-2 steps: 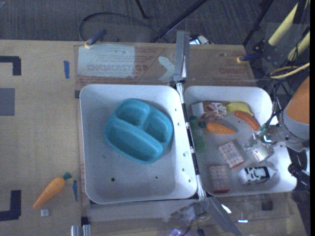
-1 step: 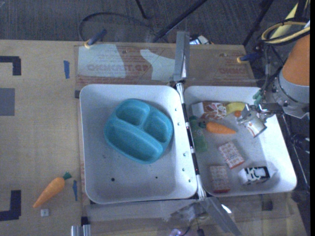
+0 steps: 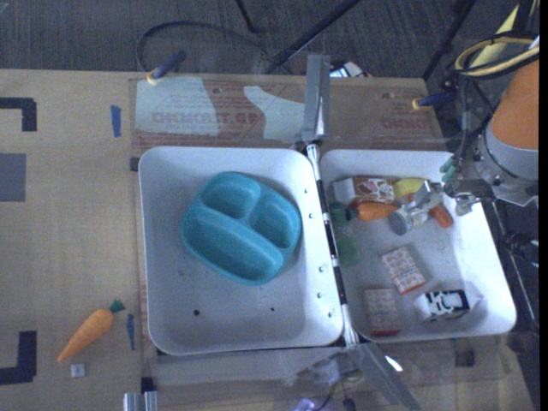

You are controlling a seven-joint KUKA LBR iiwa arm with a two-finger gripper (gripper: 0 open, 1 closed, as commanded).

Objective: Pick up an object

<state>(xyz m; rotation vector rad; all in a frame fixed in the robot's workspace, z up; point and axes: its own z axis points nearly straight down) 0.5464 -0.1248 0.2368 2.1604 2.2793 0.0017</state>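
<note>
Right now, taken line by line:

End effector: the end effector (image 3: pixel 409 215) is down in the right bin (image 3: pixel 497 311), near that bin's far side, with the grey arm (image 3: pixel 514 144) reaching in from the right.

Its state: cannot tell whether it is open, closed or gripping; the metal parts blur together at this angle.

Nearest thing: an orange piece (image 3: pixel 374 211), lying just to the left of the end effector, touching or nearly so.

Long axis: the orange piece runs left to right, roughly in line with the arm's reach, so a grasp would likely need to close across its short width.

Other neighbours: a yellow piece (image 3: pixel 409 186) just beyond the end effector toward the far wall; a small orange-red piece (image 3: pixel 442 217) just to its right.

Further off: a patterned card (image 3: pixel 402 270) and a black-and-white carton (image 3: pixel 445 303) lie nearer the camera, well apart from it.

Left bin: the blue divided plate (image 3: pixel 241 226) sits far to the left, across the divider.

Judgement: the orange piece is the likeliest target; crowding beside it risks a slipped or double grasp.
</note>
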